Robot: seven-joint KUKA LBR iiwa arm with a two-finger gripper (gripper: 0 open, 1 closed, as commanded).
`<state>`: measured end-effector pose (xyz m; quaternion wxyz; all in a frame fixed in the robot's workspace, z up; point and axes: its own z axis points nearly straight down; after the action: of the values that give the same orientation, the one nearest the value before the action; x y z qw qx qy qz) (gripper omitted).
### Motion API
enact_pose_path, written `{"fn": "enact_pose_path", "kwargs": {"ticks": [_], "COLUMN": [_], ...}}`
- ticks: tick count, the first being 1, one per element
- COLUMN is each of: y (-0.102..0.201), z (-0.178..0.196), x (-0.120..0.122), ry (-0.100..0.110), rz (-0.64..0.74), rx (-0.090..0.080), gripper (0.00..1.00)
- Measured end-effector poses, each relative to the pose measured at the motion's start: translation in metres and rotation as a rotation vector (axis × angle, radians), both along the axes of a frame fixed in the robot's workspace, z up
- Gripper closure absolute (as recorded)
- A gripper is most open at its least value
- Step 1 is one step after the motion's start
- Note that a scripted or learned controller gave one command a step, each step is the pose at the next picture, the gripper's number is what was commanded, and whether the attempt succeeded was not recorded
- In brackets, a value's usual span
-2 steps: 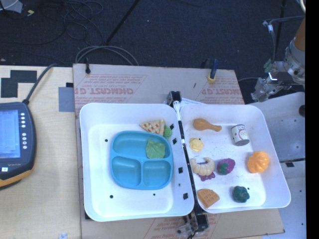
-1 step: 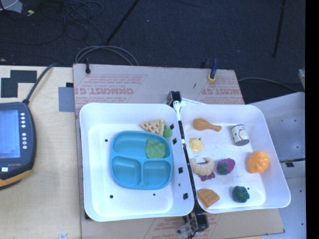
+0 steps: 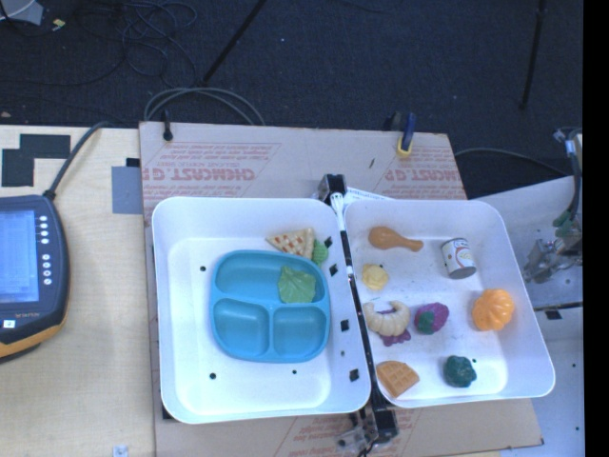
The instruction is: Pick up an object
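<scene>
Counts, bin by bin.

Left bin [image 3: 181, 350]: one blue divided plate [image 3: 257, 327] with three compartments, lying in the middle. One pale green leafy piece [image 3: 297, 284] sits on the plate's upper right compartment. One tan wedge with a grid face [image 3: 292, 243] lies just above the plate, and one small green bit [image 3: 321, 250] lies beside it against the bin's right wall. We make that three loose pieces and one plate.

Right bin [image 3: 519, 350]: eight loose pieces, any of them open to a pick.
- one brown drumstick [image 3: 395, 240], upper left
- one small can [image 3: 459, 257], tipped on its side, upper right
- one yellow lump [image 3: 376, 276], below the drumstick
- one cream curved piece [image 3: 385, 317], touching one purple piece [image 3: 430, 317] on its right
- one orange rounded piece [image 3: 492, 309], near the right wall
- one dark green lump [image 3: 460, 370], lower right
- one orange wedge [image 3: 397, 378], lower left

Surface: both bins rest side by side, walls touching, on one cardboard sheet [image 3: 238, 165] with red print. The sheet lies on a pale wooden bench [image 3: 95, 379]. One blue and yellow clamp [image 3: 407, 136] grips the sheet's far edge.

Room: one handheld control pendant [image 3: 24, 265] with a lit screen lies on the bench at left. Dark carpet [image 3: 381, 36] lies behind, crossed by several loose cables. Some grey metal hardware [image 3: 557, 246] stands past the right bin; we cannot tell what it is.
</scene>
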<state>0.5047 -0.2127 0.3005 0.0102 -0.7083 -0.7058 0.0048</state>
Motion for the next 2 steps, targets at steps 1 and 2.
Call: {"fn": "enact_pose_path", "kwargs": {"ticks": [1, 2], "y": [-0.002, 0.064], "z": [0.198, 0.097], "x": [0.001, -0.031], "ry": [-0.037, -0.010], "rz": [0.005, 0.008], "rx": [-0.015, -0.003], "gripper": [1.00, 1.00]}}
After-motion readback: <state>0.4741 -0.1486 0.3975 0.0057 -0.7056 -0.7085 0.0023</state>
